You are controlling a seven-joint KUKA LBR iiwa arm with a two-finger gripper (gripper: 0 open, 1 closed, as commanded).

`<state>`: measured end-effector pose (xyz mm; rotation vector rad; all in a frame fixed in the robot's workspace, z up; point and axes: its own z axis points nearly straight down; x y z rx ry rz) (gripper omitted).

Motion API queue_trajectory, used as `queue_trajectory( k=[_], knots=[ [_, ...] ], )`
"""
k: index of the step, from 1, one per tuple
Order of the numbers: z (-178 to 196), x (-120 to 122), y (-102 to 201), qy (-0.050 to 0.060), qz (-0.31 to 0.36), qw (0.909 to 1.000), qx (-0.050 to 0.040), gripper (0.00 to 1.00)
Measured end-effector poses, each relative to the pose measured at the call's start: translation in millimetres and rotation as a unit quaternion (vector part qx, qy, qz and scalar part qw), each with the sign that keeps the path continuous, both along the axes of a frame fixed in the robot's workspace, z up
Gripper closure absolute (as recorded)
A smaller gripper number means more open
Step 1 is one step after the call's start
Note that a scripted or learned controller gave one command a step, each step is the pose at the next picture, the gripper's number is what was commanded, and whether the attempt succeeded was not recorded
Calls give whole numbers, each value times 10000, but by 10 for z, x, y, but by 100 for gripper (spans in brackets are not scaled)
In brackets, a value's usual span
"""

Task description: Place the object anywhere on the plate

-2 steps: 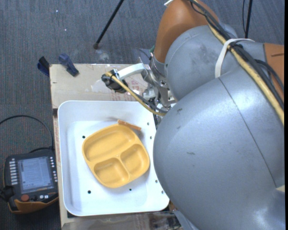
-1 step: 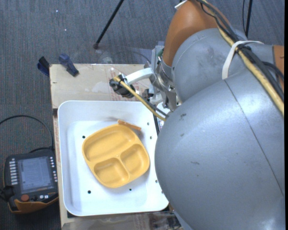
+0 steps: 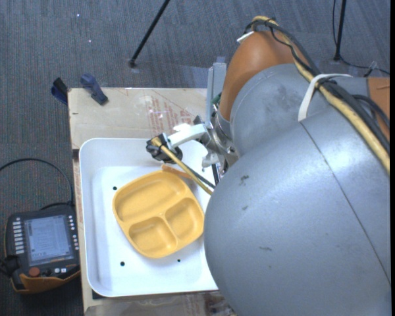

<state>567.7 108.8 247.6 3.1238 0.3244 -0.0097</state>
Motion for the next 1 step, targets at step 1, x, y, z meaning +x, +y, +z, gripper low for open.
queue_trajectory(
  k=[1],
  knots=[
    [-281, 237, -717, 3, -30, 10000, 4, 0]
  ],
)
